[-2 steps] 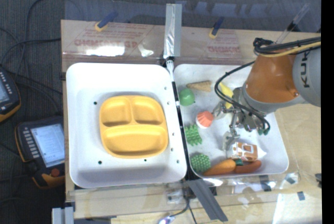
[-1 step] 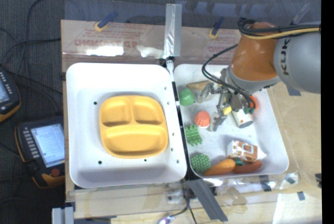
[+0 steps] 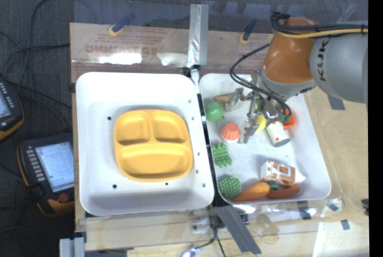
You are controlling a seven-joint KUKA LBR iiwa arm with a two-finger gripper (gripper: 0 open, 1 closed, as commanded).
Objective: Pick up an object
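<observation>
Two shallow white bins are seen side by side on the bench. The left bin [image 3: 90,130] is occupied by a yellow divided tray [image 3: 154,143], which lies flat near its middle, well apart from the arm. The right bin [image 3: 317,172] is crowded with small toy items. A green ball [image 3: 213,111] lies close to the dividing wall, with a pinkish-orange round piece [image 3: 230,130] just below and to its right. A green spiky toy [image 3: 222,154] is seen lower down by the same wall, and a green broccoli-like piece [image 3: 228,184] rests near the front corner, touching an orange carrot [image 3: 254,192]. A small printed box [image 3: 280,172] lies just above the carrot, with a reddish piece [image 3: 287,191] beside the carrot's right end. A white cylinder [image 3: 278,133] lies tilted near the middle of the bin, with a small red-orange item [image 3: 289,120] just above it.

The gripper [image 3: 256,113] is lowered into the upper half of the right bin, under the orange wrist band [image 3: 290,58]. Its metal fingers appear spread apart, and nothing is clearly seen clamped between them. A small yellow object [image 3: 252,127] lies right at the fingertips, between the pinkish-orange piece and the white cylinder, which crowd it on either side; whether it is touched cannot be told.
</observation>
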